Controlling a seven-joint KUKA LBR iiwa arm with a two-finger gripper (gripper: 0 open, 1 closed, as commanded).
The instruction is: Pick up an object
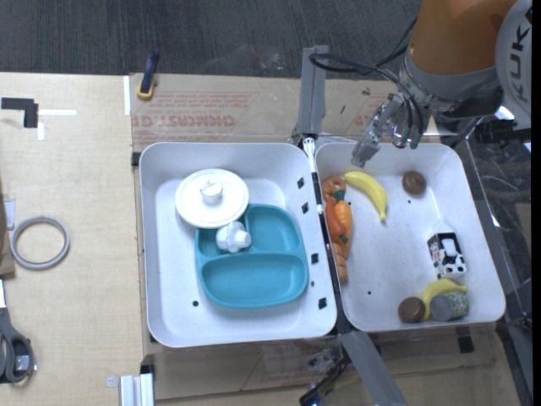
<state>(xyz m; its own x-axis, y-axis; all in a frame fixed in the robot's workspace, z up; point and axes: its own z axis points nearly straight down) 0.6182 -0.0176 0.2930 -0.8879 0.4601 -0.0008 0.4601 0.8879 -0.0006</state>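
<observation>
My gripper (385,143) hangs over the far edge of the right bin (473,227), open, with nothing between its fingers. Just below it lies a yellow banana (369,191). An orange toy vegetable (339,219) rests against the bin's left wall. A small brown ball (413,183) sits to the banana's right. Nearer the front are a black-and-white carton (445,255), a yellow and grey item (446,299) and a second brown ball (412,309).
The left bin (156,260) holds a teal divided plate (262,277), a white round lid (211,198) and a small white piece (233,239). On the bench to the left lie a grey ring (38,242) and scissors (13,358). A grey post (312,96) stands behind the bins.
</observation>
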